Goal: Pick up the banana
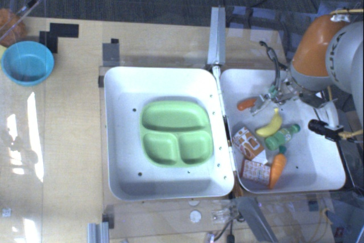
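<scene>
The bench top (pixel 68 139) looks like pale wood laminate, smooth with a soft sheen where light pools on its left side. Both white bins (pixel 122 179) seem moulded plastic, matt and smooth. The green divided tray (pixel 176 132) is plastic too, slightly satiny. The blue bowl (pixel 28 62) looks like glossy plastic. The banana (pixel 271 125) has a smooth, waxy yellow skin. The small cartons (pixel 248 142) appear to be printed cardboard. The arm's orange band (pixel 311 45) shines like polished plastic. The divider post (pixel 215 37) is brushed metal.

two white bins (pixel 114 122), one green tray (pixel 176 132), one banana (pixel 271 125), two carrots (pixel 277 169)
</scene>
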You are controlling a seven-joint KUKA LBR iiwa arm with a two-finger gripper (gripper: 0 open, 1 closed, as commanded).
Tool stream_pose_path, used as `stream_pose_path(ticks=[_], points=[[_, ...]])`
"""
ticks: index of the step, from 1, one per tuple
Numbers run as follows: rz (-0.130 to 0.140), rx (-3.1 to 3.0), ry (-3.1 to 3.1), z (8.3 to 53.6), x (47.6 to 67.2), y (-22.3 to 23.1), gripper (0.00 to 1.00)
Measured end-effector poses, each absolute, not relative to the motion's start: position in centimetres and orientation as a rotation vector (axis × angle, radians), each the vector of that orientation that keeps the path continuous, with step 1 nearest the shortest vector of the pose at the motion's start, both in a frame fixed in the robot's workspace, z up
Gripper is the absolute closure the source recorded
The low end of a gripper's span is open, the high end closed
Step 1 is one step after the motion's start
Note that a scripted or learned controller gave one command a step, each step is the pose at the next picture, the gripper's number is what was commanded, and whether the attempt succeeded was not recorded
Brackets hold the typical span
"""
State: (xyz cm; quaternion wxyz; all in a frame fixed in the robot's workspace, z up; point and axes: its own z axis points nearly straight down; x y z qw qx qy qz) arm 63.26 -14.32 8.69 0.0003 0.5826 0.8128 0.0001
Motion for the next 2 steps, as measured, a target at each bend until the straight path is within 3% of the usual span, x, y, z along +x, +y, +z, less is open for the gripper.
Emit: stream_pose_path(ticks=[1,2], points=[[-0.025,1.760,2.700,8.4,65.6,-17.6,0.00],[-0.041,1.745,2.676,9.8,65.8,-18.5,1.00]])
